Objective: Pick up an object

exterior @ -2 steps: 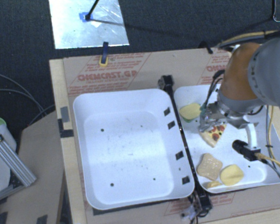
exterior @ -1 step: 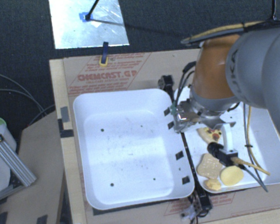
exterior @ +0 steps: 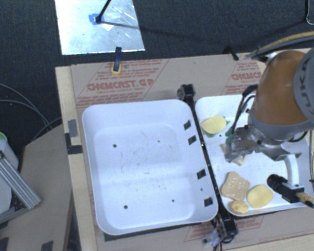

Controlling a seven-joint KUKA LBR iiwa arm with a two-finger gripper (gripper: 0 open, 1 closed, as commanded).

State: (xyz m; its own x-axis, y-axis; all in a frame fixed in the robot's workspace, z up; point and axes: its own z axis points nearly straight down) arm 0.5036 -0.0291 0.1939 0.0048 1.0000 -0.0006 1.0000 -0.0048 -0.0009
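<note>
I see the pincer (exterior: pixel 236 151) low in the right bin (exterior: pixel 216 105), over a small pale scrap — whether it grips anything I cannot tell. Around it lie a yellow-green oval piece (exterior: pixel 214 124), long axis left-right, a tan cracker-like piece (exterior: pixel 234 186), tilted, and a yellow round piece (exterior: pixel 259 195). The left bin (exterior: pixel 144 165) sits alongside on the worktop (exterior: pixel 45 180).

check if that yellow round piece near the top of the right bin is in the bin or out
In. The yellow round piece lies flat on the right bin's white floor, apart from the gripper.
</note>
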